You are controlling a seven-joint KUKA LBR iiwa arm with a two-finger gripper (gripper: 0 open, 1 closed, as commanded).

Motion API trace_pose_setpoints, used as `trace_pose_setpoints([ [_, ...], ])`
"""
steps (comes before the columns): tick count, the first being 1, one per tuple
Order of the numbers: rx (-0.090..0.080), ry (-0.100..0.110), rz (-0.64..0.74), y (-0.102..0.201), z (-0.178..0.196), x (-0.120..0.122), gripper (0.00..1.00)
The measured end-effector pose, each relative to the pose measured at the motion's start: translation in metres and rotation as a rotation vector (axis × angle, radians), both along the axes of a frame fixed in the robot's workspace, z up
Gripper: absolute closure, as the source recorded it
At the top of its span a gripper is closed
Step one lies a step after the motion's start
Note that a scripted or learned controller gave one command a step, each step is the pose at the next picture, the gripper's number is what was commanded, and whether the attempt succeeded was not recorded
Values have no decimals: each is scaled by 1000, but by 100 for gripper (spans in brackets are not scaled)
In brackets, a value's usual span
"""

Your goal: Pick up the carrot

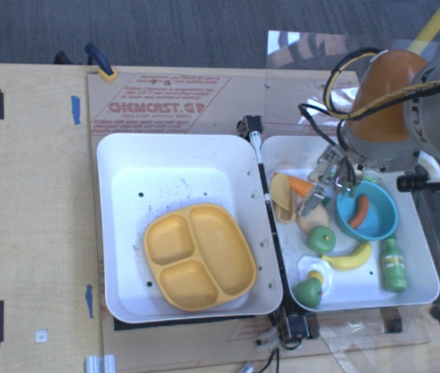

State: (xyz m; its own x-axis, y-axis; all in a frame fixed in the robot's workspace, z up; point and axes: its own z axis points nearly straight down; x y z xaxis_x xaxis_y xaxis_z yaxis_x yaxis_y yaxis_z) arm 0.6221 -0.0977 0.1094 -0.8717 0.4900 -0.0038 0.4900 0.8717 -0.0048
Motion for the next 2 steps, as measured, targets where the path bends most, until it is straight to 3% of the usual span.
trace_pose_setpoints([
  [1, 3, -9, -331, -3, -20, -12, 0],
  [2, 1, -23, -327, -3, -7, -8, 100],
])
